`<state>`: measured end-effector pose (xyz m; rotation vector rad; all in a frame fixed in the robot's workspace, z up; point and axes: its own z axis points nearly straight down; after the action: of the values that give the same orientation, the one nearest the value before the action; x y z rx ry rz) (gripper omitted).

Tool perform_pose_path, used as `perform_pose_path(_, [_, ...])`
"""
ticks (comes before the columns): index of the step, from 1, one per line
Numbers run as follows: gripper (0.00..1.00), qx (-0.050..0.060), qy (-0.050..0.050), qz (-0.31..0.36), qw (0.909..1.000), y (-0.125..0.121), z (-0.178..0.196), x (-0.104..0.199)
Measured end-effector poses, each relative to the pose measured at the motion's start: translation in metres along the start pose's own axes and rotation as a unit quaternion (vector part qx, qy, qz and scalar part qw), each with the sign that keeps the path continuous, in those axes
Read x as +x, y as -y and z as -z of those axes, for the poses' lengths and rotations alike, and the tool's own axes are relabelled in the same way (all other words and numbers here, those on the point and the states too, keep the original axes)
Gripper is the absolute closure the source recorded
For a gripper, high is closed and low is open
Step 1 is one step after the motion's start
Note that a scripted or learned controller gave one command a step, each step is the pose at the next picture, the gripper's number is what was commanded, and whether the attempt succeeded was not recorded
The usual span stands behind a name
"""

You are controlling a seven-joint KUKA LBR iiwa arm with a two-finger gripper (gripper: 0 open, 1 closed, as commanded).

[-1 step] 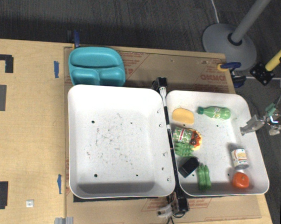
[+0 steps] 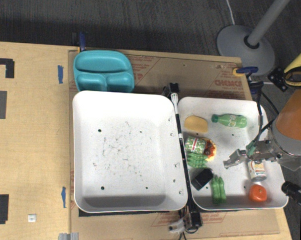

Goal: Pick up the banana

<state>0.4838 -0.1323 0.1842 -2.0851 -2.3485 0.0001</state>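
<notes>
The banana [image 2: 196,124] I'm after is a short, pale yellow lump lying flat near the upper left corner of the right bin [image 2: 275,110], beside the green bottle [image 2: 230,120].

This is a robotics lab or test cell rather than a home or shop. A plain wooden bench [image 2: 29,151] carries sheets of printed cardboard [image 2: 202,74] as a base, with two shallow white bins, the left bin [image 2: 122,200] and the right bin [image 2: 271,204], clipped side by side. Blue tape marks [image 2: 60,74] and black squared markings [image 2: 4,68] sit on the bench top. Loose cables [image 2: 262,119] run across the right bin's rim, a grey round stand base [image 2: 238,44] rests on dark carpet [image 2: 120,16], and the right bin holds toy groceries [image 2: 199,146] typical of grasping trials.
</notes>
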Motion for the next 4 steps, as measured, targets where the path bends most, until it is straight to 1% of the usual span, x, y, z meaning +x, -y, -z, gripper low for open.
perform_pose_path(1, [0.0,-0.009,0.001,-0.055,0.9984,-0.006,-0.077,0.028])
perform_pose_path(2, [0.0,0.0,0.0,-0.398,0.9176,-0.005,0.0,0.078])
perform_pose_path(3, [0.0,0.0,0.0,-0.389,0.9211,-0.103,0.024,0.065])
perform_pose_path(4, [0.0,0.002,0.0,-0.41,0.9121,-0.092,0.001,0.051])
